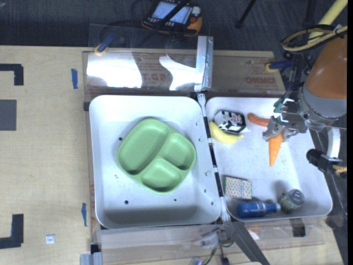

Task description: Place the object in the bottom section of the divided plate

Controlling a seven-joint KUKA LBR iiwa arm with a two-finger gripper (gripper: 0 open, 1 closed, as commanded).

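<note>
Camera view has the carrot (274, 149) hanging point-down in the right bin (309, 200), and its thick upper end is hidden behind the gripper (277, 129), so the top cannot be made out. What shows is a bright orange cone that narrows to a tip toward the bin floor. The gripper's two fingers are clamped on the carrot's upper end, with the carrot directly beneath the grey wrist. Much of the arm (325, 84) is cut off at the right edge, where its orange band is only partly seen.

Just left of the gripper, a second small orange piece (257, 119) lies on the bin floor; whether it is another carrot is hard to tell. Beside it sits a black-and-white toy (230, 121) whose shape is unclear, and a banana (224, 134) lies touching its lower edge. Along the near side of the same bin lie a patterned card (238, 187), a blue bottle (256, 207) on its side, and a small grey can (292, 199), close together.

The green plate (156, 154) with three sections rests in the left bin (105, 164), well apart from the carrot, across the wall where the two bins meet.
</note>
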